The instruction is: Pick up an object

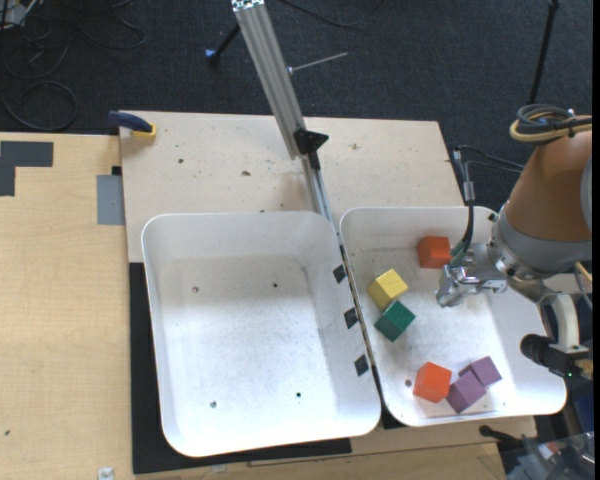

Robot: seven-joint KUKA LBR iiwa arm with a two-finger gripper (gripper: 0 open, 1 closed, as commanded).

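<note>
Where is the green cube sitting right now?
The green cube lies in the right bin, near its left wall, just below the yellow cube and left of the gripper.

I see the pale wooden bench (230, 163) carrying two shallow white bins side by side, the left bin (150, 268) and the right bin (400, 220) touching along their inner rims. A blue-and-yellow clamp (132, 124) sits at the bench's far left corner.

Two bins side by side, six blocks (433, 252) in right bin (540, 393), left bin (240, 318) beside it
</note>
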